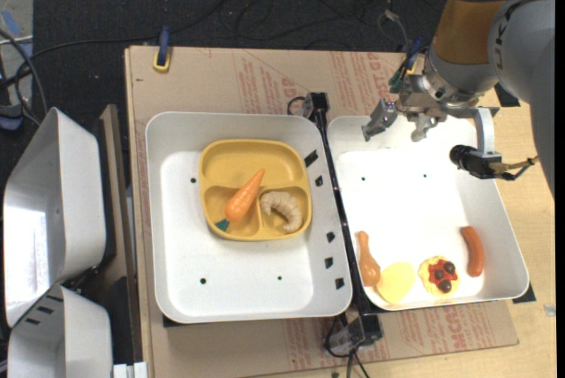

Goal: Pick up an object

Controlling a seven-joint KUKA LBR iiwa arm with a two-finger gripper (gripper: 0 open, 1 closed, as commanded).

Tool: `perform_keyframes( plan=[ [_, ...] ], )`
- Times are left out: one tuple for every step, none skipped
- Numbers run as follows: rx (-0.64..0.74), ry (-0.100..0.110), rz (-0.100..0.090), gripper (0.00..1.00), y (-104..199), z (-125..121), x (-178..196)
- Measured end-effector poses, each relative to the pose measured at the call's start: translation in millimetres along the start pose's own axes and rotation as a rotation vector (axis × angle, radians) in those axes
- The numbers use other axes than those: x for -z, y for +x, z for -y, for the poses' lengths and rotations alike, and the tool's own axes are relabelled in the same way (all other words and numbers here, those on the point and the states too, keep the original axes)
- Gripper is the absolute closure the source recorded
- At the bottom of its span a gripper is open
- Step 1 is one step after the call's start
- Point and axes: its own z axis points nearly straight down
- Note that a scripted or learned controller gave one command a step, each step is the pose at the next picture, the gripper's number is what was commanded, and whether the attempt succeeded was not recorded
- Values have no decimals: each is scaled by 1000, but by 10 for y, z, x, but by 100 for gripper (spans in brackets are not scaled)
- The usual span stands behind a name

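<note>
The gripper [402, 126] hangs open and empty over the right bin's [508, 230] far edge

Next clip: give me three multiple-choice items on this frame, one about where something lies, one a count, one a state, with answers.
1. Where does the orange toy carrot lie?
A. On the yellow sectioned plate in the left white bin
B. On the floor of the right white bin
C. On the cardboard outside both bins

2. How many toy food pieces lie along the near side of the right white bin?
A. One
B. Four
C. Seven

3. What is the two-finger gripper doing?
A. Lifting the carrot
B. Positioned over the far edge of the right bin, nothing between its jaws
C. Pressing on the plate

Answers: 1 A, the carrot lies across the plate beside the pale toy shrimp. 2 B, a drumstick, a yellow disc, a small pizza and a sausage. 3 B, the jaws have nothing between them, away from every item.
</note>
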Motion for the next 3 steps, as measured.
perform_keyframes(
  plan=[
    [2, -14, 1, 0, 2, -26, 93],
    [0, -9, 1, 0, 55, 61, -477],
    [-1, -9, 1, 0, -3, 77, -1102]
  ],
)
